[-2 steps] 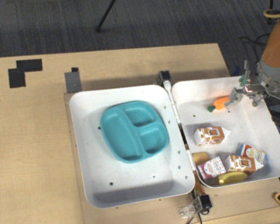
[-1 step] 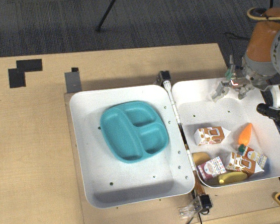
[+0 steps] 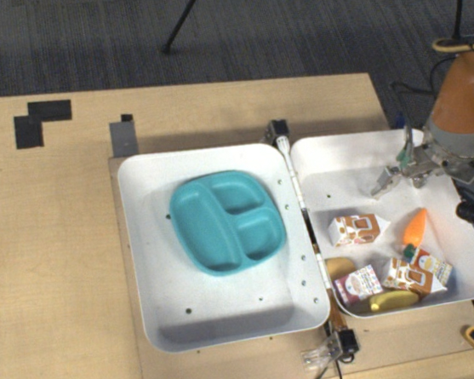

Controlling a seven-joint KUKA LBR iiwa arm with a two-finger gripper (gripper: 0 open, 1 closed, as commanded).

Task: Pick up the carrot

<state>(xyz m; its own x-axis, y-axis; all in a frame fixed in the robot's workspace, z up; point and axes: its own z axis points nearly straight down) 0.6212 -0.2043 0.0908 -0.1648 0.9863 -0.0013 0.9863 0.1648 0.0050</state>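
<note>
Starting at the near edge of the desk [image 3: 61, 292], where a small clear clip and a cable sit just below the seam between the two bins. Up into the right bin [image 3: 336, 159], and its near corner is crowded: a yellow banana [image 3: 394, 300] lies along the near wall, a small carton [image 3: 362, 282] with red print sits just above it, and a brown rounded item [image 3: 340, 267] pokes out at the left wall, too hidden to name. Beside those, another printed carton [image 3: 419, 273] lies tilted, and the carrot [image 3: 414, 229] rests right above it, orange body angled up to the right, green tip down against that carton. A third carton [image 3: 354, 229] lies to the carrot's left, apart from it.

Over in the left bin [image 3: 149, 238], a teal divided plate [image 3: 226, 221] sits in the middle, its compartments bare.

Farther back in the right bin, the gripper [image 3: 398, 175] hangs over the far half, fingers spread apart with nothing between them, well above the carrot in the picture. Behind it, the arm's orange band [image 3: 460, 103] is cut off at the right edge. Beyond the bins, dark cutouts mark the desk's far left, then grey carpet.
</note>
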